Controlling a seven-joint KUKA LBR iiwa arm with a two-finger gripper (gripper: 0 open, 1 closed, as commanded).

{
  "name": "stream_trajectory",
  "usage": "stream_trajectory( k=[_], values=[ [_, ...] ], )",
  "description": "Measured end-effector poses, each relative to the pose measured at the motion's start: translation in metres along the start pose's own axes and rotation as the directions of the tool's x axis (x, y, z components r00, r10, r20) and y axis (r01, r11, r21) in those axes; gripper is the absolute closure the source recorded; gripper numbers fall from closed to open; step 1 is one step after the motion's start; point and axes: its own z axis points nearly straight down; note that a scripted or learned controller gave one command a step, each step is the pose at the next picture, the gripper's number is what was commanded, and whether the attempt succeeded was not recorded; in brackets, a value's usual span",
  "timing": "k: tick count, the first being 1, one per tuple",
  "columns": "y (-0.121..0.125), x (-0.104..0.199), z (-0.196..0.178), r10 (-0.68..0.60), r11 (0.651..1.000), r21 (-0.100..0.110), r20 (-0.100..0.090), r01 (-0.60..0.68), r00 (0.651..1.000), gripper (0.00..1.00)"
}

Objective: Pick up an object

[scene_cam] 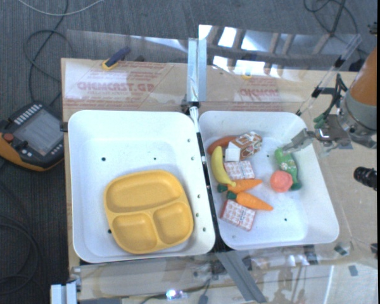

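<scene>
The arm [367, 100] is cut off at the right edge, its fingers blurred.

A single fixed camera looks down at a slant from above the surface [133, 84], far enough back to take in both bins: the left bin [88, 138], the right bin [316, 214], and floor [82, 37] beyond.

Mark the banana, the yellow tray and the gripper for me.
banana [219, 167]: camera view, middle of its curved body.
yellow tray [145, 195]: camera view, floor of its large compartment.
gripper [302, 139]: camera view, grey finger tips over the right bin.
</scene>
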Motion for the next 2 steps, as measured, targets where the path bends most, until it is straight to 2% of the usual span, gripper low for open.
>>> stream_trajectory(
  k=[1,2],
  values=[
    [0.032,-0.020,-0.063,-0.057,0.998,-0.002,0.002,0.057,0.998,0.00],
    [0.030,0.027,0.129,-0.160,0.987,-0.006,-0.003,0.160,0.987,0.00]
  ],
)
